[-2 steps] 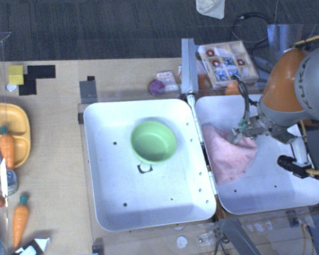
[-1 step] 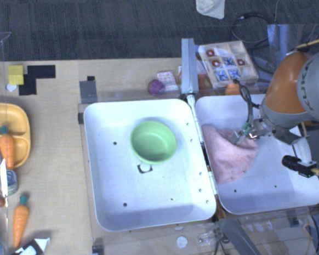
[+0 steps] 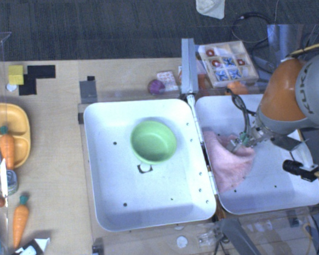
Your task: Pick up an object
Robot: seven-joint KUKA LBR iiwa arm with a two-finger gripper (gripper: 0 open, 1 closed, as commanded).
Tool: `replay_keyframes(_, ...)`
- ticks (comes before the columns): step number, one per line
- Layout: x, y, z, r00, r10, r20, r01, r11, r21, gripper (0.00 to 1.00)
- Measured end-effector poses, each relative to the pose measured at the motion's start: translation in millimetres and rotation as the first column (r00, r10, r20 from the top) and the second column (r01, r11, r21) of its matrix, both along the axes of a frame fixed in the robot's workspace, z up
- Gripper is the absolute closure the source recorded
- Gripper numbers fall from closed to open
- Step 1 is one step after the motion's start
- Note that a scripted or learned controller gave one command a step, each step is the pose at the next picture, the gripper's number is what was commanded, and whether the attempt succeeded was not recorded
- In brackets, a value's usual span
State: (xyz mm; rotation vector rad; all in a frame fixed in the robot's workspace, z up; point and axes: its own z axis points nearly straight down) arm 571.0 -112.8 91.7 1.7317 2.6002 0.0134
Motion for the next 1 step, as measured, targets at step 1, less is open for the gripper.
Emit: replay_keyframes(1,0.0,0.0,0.0,1.000,0.000,0.000,0.000,1.000,0.000,0.00)
